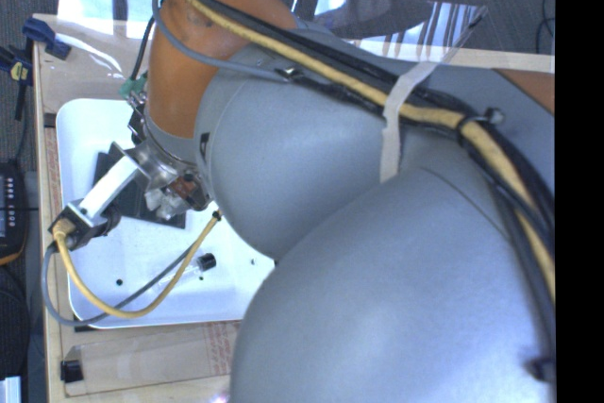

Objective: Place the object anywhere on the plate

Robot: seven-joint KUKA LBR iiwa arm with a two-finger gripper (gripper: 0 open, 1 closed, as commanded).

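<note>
My gripper (166,197) hangs low inside the left white bin (74,135), under the orange wrist band (189,52). It is dark and partly covered by the wrist, and I cannot make out anything in it. A small dark object (205,264) lies on the bin floor to the gripper's lower right, apart from it. The grey arm (377,231) covers the right of the view and hides whatever lies beneath it.
A white block (104,192) juts left from the wrist, and a yellow cable (142,299) loops down from it over the bin floor. A blue clamp (42,35) sits on the bench's far left corner. A black device (9,208) lies at the left edge.
</note>
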